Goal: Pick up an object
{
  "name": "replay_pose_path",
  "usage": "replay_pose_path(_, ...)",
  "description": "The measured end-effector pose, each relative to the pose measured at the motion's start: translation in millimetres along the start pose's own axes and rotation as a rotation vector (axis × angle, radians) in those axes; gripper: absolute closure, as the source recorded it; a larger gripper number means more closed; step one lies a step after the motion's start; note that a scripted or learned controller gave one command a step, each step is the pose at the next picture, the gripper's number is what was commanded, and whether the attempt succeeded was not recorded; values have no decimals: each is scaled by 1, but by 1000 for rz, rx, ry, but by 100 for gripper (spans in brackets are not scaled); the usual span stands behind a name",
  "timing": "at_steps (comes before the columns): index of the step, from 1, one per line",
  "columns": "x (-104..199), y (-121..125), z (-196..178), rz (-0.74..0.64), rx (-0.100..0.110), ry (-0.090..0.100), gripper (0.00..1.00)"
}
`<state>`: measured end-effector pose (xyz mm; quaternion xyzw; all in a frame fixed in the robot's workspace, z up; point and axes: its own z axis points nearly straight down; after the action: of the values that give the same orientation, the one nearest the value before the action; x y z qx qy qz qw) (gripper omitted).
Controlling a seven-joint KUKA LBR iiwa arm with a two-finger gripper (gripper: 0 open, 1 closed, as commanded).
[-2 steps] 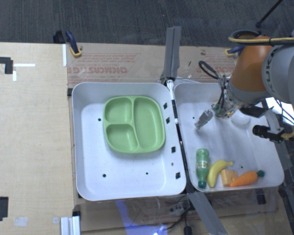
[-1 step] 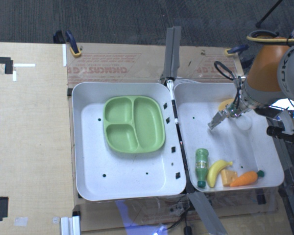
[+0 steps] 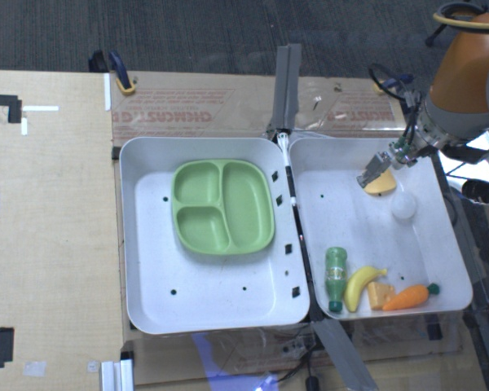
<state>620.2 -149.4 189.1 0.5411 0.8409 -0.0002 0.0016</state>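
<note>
- Dark carpet runs behind a pale wooden bench, and a strip of brown cardboard with red lettering lies along the far side of the two bins.
- Left bin: a shallow white tub with rounded corners and small dark dots on its floor. A soft green plate with three compartments sits in its upper middle, smooth and matte.
- Right bin: same white tub, touching the left one along a grey divider rail with black clips.
- The arm comes in from the right, its rounded orange band above a grey wrist, cables looping beside it, the forearm slanting down and left toward the far part of the right bin.
- The gripper is at the tip, low over the bin floor, right against a yellow wedge, like a slice of cheese or fruit; I cannot tell whether the wedge is held.
- Just below the wedge lies a small whitish round object, hard to make out against the bin.
- Along the near edge of the right bin: a green plastic bottle lying lengthwise, a curved yellow banana beside it, a tan chunk touching the banana, and an orange carrot with a green top.
</note>
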Motion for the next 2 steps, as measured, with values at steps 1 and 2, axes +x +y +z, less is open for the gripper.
replay_pose_path(1, -50, 2, 97, -34, 0, 0, 0)
replay_pose_path(2, -53, 19, 71, 106, -1, -1, 0)
